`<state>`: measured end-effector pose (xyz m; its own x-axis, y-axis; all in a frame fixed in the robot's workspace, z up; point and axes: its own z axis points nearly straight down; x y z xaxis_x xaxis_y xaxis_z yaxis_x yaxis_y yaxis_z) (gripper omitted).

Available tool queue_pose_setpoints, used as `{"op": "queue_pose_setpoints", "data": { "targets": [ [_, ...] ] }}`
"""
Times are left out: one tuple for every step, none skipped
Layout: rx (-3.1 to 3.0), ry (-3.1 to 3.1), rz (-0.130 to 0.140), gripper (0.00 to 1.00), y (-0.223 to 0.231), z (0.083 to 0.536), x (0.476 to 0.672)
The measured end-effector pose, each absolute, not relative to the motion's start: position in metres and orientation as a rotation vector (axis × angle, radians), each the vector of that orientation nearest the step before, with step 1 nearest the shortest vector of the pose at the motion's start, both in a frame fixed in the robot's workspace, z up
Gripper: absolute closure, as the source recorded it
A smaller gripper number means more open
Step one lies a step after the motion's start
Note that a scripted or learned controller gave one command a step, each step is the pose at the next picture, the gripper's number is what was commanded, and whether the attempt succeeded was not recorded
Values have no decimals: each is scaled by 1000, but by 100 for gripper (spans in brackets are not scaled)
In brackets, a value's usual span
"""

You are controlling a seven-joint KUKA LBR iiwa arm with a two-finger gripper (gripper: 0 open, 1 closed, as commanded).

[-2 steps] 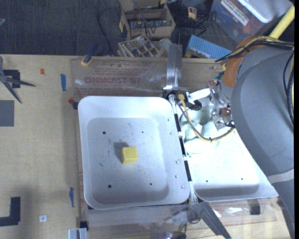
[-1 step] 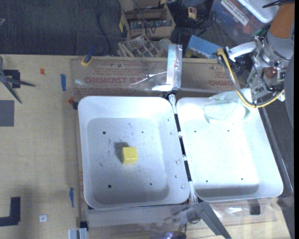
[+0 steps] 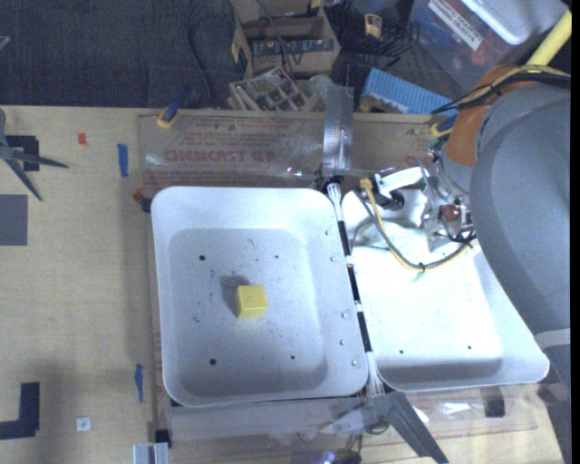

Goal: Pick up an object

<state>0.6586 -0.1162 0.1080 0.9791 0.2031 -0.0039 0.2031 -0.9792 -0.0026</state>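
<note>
Yellow block (image 3: 251, 301): middle of the left bin (image 3: 181, 227), left of frame centre.
Block axis: near-cubic, no long axis shows; 1 flat face up.
Gripper (image 3: 446, 220): above the right bin (image 3: 453, 349), upper right, well apart from the block.
Gripper opening: cannot tell.

A line of red capital letters runs along the clear-wrapped panel (image 3: 222, 152) lying on the bench just behind the left bin (image 3: 172, 208); the print is blurred by glare and no word reads with certainty. A slanted white label (image 3: 453, 23) at the top edge carries dark print, too small to read
</note>
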Motion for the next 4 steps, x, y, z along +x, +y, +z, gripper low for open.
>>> {"op": "queue_pose_setpoints", "data": {
  "targets": [
    [-3123, -325, 4, 100, -188, 199, 623],
    [-3123, -313, 7, 100, -139, 165, 568],
    [-3124, -313, 5, 0, -139, 165, 568],
    [-3113, -457, -20, 0, -97, 91, 550]
  ]
}}
